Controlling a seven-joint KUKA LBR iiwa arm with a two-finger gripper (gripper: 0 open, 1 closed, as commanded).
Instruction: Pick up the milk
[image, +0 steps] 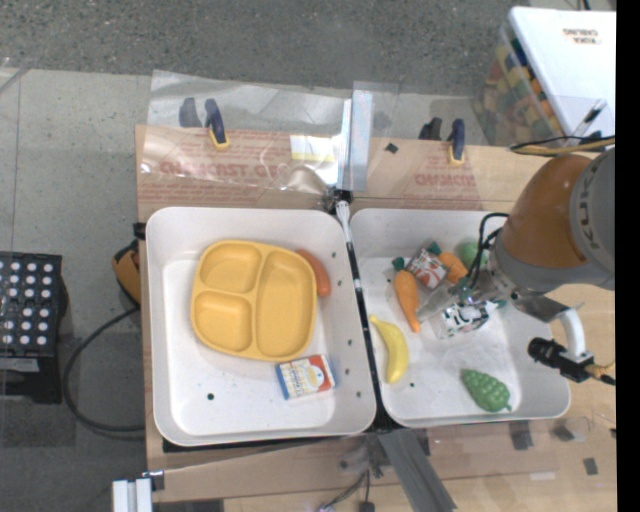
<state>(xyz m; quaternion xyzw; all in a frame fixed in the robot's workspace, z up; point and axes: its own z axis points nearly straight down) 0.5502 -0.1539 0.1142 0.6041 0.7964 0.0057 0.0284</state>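
Milk here is, by my reading, the small white carton with blue edges (305, 377) lying flat in the left bin (165, 400), just below the yellow divided plate (255, 300) and near the wall that splits the two bins. From the overhead camera view, the gripper (462, 318) is low in the right bin (440, 390), well apart from that carton and on the wrong side of the wall. It sits among clutter: a carrot (405, 298) just to its left, a red-and-white packet (428, 268) above that, a banana (390, 348) lower left, and a bumpy green piece (486, 390) below. The main risk is that a grasp made where the arm now is would take one of these instead of the milk, or nothing at all. The red-and-white packet could also be mistaken for the carton, since both are pale printed packs. If the arm crosses over, it has to clear the dividing wall. The carton lies flat close to the plate's rim, so a descent that is slightly off could land on the plate or push the carton away. Whether the gripper is open or closed cannot be told, because its tip is a blur of metal and cable. Nothing can be seen held in it, and it is too unclear to say whether it touches the bin floor or the carrot.
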